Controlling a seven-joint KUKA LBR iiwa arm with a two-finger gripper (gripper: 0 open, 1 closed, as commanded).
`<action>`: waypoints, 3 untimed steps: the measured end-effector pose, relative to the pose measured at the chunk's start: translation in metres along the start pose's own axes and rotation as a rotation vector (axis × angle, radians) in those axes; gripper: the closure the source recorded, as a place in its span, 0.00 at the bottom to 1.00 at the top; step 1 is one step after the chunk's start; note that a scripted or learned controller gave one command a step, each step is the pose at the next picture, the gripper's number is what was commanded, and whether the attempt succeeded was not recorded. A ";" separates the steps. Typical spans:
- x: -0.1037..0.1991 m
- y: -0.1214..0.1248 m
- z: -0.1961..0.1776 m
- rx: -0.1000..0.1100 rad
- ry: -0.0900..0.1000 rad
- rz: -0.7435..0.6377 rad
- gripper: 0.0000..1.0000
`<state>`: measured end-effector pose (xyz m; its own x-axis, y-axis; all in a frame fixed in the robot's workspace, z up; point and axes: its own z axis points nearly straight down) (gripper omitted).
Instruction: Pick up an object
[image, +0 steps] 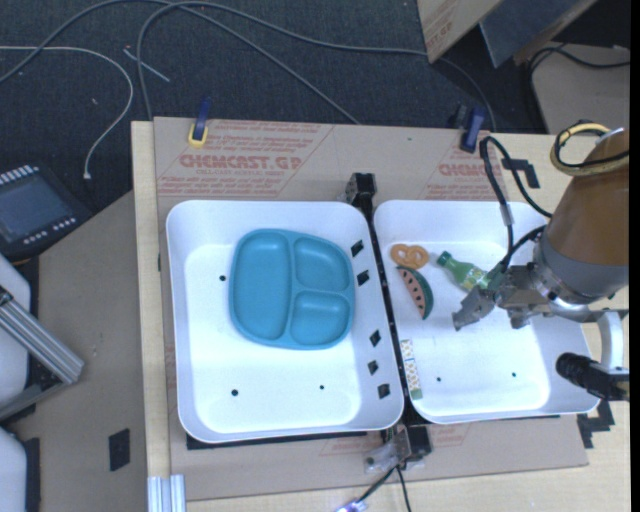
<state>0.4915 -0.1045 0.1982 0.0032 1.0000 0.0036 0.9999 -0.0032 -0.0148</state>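
Note:
In the right bin (470, 395) lie three small things. A brown pretzel (407, 257) sits near the back left, and a watermelon slice (419, 291) lies just in front of it. To their right a green bottle (460, 269) lies on its side, its far end running under the arm's wrist. My gripper (490, 318) hangs over the middle of the right bin, just in front and to the right of the bottle. Its two dark fingers (466, 316) stand spread apart, open, with nothing between them.
The left bin (200, 380) holds a blue divided plate (292, 288). A black divider (375, 290) with clips runs between the bins. A strip of patterned paper (409, 366) lies at the right bin's left edge. Cables (505, 190) hang over the right bin's back.

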 end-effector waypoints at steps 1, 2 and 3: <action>0.000 0.003 -0.006 -0.013 -0.002 -0.004 0.00; 0.003 0.005 0.037 -0.008 -0.001 -0.003 0.00; 0.002 0.011 0.081 -0.008 -0.001 -0.003 0.00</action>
<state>0.5010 -0.1022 0.1166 0.0006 1.0000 0.0028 1.0000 -0.0005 -0.0065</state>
